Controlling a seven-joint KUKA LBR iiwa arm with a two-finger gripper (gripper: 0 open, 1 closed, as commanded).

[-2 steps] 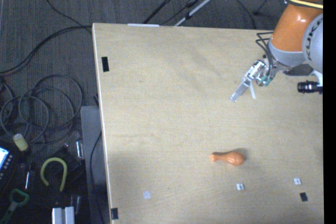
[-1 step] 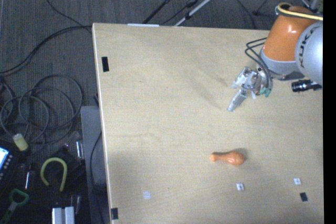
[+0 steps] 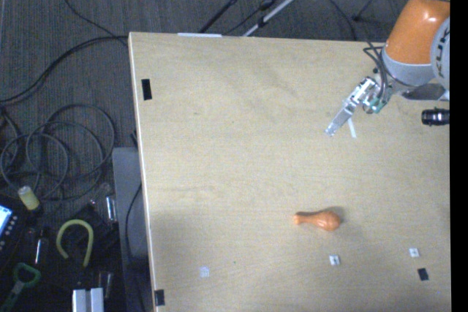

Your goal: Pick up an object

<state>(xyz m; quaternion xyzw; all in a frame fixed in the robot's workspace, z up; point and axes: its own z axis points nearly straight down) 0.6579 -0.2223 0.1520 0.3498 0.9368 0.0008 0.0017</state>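
The pincer (image 3: 341,125) hangs with its two fingers spread and nothing between them, above the bare bench (image 3: 241,157), well apart from the orange pear-shaped object (image 3: 319,219).

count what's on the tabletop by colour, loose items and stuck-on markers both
Orange: 1, the pear-shaped object
Black markers: 3
White markers: 3
Total: 7
The hand hangs apart from the orange object.
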